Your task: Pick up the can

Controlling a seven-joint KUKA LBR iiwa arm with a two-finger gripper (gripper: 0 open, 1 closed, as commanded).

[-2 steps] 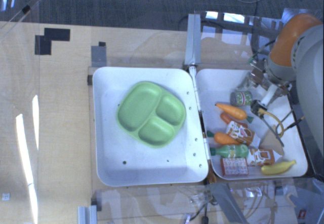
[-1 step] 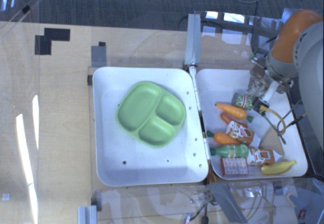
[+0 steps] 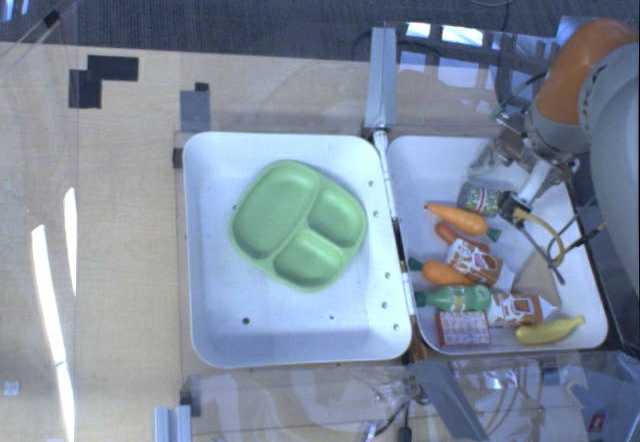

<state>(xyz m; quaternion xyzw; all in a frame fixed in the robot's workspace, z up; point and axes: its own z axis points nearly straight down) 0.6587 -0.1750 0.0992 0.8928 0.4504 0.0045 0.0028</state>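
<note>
The can (image 3: 479, 200), small with a green label, lies in the right bin (image 3: 590, 320) near its far middle, just above a carrot (image 3: 459, 219). My gripper (image 3: 511, 180) hangs low over the bin's far right part, right beside the can on its upper right side. The wrist and its orange band (image 3: 585, 65) rise behind it and hide the bin's far right corner. I cannot tell whether the gripper touches the can.
The right bin also holds a second carrot (image 3: 440, 273), a juice carton (image 3: 474, 260), a green bottle (image 3: 455, 298), a red-and-white box (image 3: 462, 328), another carton (image 3: 520, 308) and a banana (image 3: 548, 331). A green divided plate (image 3: 298, 222) lies in the left bin (image 3: 210, 330).
</note>
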